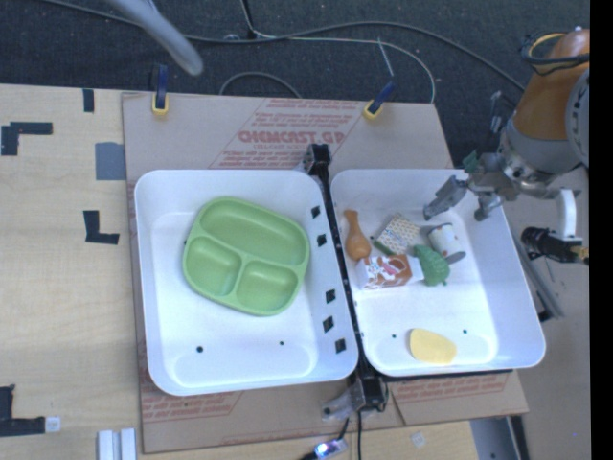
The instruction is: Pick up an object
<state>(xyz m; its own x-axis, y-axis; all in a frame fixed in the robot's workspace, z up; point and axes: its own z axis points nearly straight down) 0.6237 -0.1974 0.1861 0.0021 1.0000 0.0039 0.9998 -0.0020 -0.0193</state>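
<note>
The right bin (517, 305) holds a cluster of small objects: an orange-brown spoon-like piece (355, 237), a speckled tan packet (397, 232), a red and white wrapper (386, 271), a green toy (432, 264) and a white and grey cylinder (443, 239). A yellow oval piece (432, 346) lies near that bin's front wall. My gripper (465, 197) hangs over the right bin's back right part, just above and right of the cylinder. Its two grey fingers (442, 199) are spread apart with nothing between them.
The left bin (163, 333) holds a green divided plate (247, 255). A black divider strip (330, 257) runs between the bins. Two clamps (160, 96) (379, 98) grip the cardboard at the back, with cables across the dark floor behind.
</note>
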